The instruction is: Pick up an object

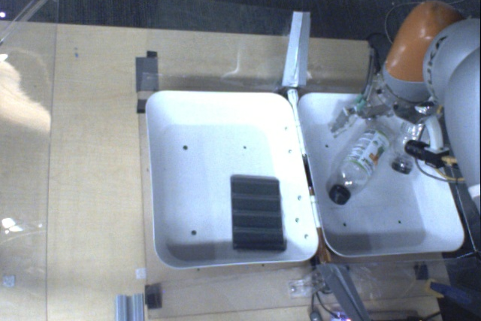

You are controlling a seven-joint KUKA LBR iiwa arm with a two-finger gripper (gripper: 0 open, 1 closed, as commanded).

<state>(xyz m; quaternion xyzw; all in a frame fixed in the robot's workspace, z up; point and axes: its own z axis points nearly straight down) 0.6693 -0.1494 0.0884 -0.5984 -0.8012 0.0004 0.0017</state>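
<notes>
Camera view: clear plastic bottle, ribbed black block, white bins.

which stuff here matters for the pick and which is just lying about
In play:
- clear plastic bottle with a dark cap, lying in the right white bin
- gripper, just above the bottle's far end

Lying about:
- black ribbed rectangular block in the left white bin

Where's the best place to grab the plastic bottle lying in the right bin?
Probably mid-body on the plastic bottle, coming from above with the fingers closing across its width. It lies on its side, slanted, black cap toward the bin's middle; the body is straighter and wider than the neck.
</notes>
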